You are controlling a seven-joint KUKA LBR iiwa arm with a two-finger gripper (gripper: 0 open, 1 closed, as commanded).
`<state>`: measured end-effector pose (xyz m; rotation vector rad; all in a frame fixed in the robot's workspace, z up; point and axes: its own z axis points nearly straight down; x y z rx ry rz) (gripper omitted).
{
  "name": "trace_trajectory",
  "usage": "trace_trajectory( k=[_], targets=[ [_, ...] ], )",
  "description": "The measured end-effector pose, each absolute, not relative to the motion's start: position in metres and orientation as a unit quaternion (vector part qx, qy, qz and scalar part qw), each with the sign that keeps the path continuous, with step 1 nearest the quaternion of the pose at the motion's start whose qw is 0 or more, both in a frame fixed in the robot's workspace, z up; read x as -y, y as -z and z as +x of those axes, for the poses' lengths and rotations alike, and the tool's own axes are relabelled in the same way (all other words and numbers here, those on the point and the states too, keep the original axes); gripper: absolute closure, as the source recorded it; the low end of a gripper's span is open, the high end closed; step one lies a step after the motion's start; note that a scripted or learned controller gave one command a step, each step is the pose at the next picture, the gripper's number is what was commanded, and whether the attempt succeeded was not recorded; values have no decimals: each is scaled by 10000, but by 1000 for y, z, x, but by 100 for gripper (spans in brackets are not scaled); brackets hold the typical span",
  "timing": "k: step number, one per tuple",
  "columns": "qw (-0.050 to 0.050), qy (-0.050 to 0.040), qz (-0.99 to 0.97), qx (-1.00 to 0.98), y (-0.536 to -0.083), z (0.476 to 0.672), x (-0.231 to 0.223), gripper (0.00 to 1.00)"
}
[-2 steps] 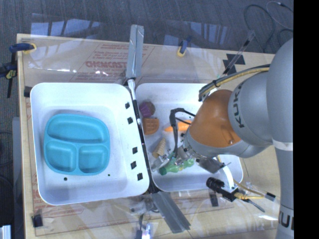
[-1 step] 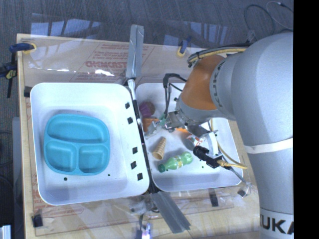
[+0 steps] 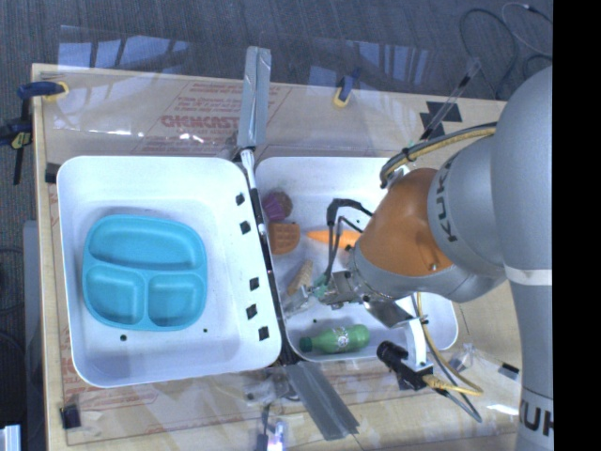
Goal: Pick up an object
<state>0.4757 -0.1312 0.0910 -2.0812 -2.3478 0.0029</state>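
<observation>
My gripper (image 3: 315, 296) reaches down into the right bin (image 3: 310, 172), near its middle left, under the orange wrist band. Its tips sit just right of a tan stick-shaped object (image 3: 300, 277) and above a green bottle (image 3: 334, 338) lying on its side near the front wall. A purple object (image 3: 276, 205) and an orange-brown object (image 3: 284, 238) lie at the bin's left side. An orange carrot-like piece (image 3: 331, 237) pokes out from behind the wrist. The arm hides the right half of the bin.
The left bin (image 3: 75, 195) holds a light blue divided tray (image 3: 144, 272). A raised divider with black clips (image 3: 254, 261) separates the two bins. Clamps sit at the bench's far left edge (image 3: 38, 90).
</observation>
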Motion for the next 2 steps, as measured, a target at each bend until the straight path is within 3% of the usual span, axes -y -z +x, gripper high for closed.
trace_trajectory(
  k=[1, 2],
  targets=[
    [-99, -51, -6216, 7833, -95, 561, 115, 0],
    [10, -4, -5550, 8319, -92, 653, 183, 0]
  ],
)
